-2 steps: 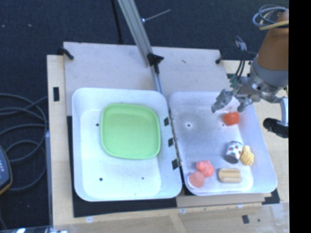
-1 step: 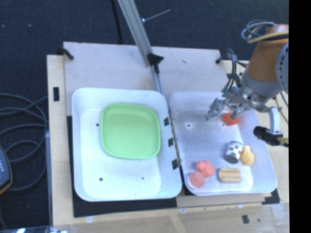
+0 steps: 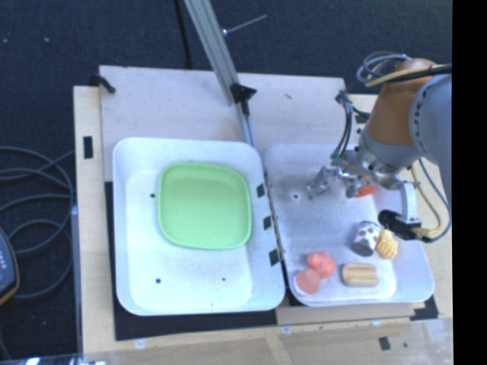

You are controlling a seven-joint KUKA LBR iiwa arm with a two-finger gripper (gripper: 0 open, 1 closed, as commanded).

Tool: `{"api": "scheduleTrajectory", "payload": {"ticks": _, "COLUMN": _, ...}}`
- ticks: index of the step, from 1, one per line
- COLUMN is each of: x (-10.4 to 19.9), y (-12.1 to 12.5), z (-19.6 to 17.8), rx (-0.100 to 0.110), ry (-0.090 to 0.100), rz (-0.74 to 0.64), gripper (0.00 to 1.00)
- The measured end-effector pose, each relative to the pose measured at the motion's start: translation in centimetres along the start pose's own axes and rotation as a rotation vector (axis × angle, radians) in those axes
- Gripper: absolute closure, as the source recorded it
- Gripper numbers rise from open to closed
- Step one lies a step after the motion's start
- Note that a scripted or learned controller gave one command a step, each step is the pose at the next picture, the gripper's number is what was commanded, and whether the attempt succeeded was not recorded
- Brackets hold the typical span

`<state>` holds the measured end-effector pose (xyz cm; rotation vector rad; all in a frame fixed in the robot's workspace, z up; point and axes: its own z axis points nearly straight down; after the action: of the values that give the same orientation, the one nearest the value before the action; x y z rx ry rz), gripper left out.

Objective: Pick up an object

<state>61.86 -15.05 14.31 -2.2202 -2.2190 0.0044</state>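
Currently gripper point(image 3: 329, 179) hovering over upper part of right bin point(image 3: 304, 166), holding nothing; finger spread unclear. Candidate objects lying along bin's lower edge: pink lump point(image 3: 322, 264), pink disc point(image 3: 307, 281), tan roll point(image 3: 359, 274), yellow piece point(image 3: 387, 244), round speckled piece point(image 3: 365, 236). Judging toy food: light, smooth, stiff; gripping roll across short sides. Green plate point(image 3: 205, 205) sitting in left bin point(image 3: 137, 226).

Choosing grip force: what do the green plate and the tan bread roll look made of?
Green plate: likely hard plastic, judging by its even colour, smooth faint sheen and moulded rounded rim. Tan bread roll: probably toy food, plastic or foam, uniformly coloured with a matte look; too small to tell which.
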Motion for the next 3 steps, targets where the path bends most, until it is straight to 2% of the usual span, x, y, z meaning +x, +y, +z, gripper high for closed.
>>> {"api": "scheduleTrajectory", "payload": {"ticks": 1, "x": -0.1, "y": -0.1, "z": 4.4, "rx": -0.001, "ry": 0.000, "rz": 0.000, "gripper": 0.00}}
{"api": "scheduleTrajectory", "payload": {"ticks": 2, "x": -0.1, "y": 0.1, "z": 3.2, "rx": -0.006, "ry": 0.001, "rz": 0.001, "gripper": 1.00}}
{"api": "scheduleTrajectory", "payload": {"ticks": 3, "x": -0.8, "y": 0.3, "z": -2.9, "rx": -0.009, "ry": -0.001, "rz": 0.001, "gripper": 1.00}}
